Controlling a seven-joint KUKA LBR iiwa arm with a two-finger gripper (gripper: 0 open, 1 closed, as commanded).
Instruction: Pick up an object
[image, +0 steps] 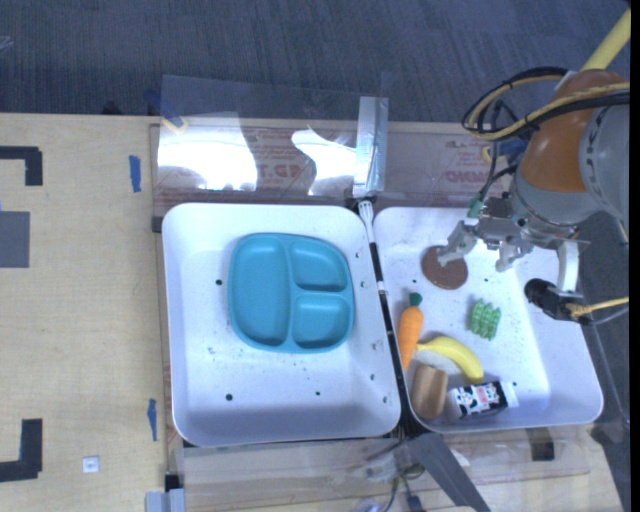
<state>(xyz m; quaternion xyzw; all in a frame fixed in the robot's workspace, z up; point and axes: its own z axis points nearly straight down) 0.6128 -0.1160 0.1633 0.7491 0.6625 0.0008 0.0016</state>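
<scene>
Now the claw (485, 246) hangs spread open over the right bin (570, 385), gripping nothing. Just at its eight o'clock lies the brown disc (443, 268); carrot (410, 330), banana (452, 354) and green block (485, 319) sit toward six.

I see the light wood table (70, 330) carrying two white bins side by side, the left bin (190, 400) and right bin (570, 385), edges touching.
</scene>
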